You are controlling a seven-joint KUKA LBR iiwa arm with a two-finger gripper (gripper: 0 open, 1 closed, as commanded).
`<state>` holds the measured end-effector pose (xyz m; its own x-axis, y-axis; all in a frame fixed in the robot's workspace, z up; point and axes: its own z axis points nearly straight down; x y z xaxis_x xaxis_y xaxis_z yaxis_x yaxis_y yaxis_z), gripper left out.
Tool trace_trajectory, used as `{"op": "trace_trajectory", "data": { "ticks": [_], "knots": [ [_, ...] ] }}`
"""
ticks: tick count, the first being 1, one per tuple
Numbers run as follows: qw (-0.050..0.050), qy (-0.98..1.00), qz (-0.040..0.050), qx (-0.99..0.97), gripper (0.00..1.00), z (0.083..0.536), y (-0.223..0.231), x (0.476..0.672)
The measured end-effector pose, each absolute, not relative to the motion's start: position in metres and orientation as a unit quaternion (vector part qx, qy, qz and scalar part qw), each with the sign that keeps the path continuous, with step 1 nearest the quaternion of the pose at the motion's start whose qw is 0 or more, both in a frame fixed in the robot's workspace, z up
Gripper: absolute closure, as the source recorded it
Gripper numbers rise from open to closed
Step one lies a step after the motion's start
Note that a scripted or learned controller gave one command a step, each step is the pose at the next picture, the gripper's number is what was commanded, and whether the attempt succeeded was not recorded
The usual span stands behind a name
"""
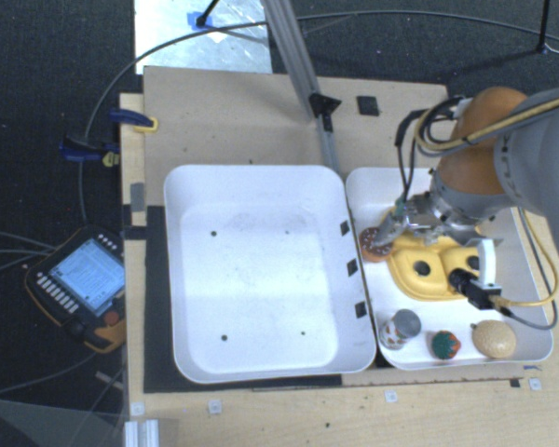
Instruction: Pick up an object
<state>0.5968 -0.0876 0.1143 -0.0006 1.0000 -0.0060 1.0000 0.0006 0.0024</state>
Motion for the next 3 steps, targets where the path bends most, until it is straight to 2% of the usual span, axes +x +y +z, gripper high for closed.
{"op": "trace_trajectory", "data": {
  "ticks": [1, 2, 3],
  "knots": [
    [0.004, 0.706, -0.0002, 0.708, 0.0, 0.103, -0.091, 0.599],
    [0.005, 0.707, 0.0058, 0.707, 1.0, 0.115, -0.087, 0.603],
    [0.003, 0.709, 0.0025, 0.705, 1.0, 0.174, -0.083, 0.613]
  ]
}}
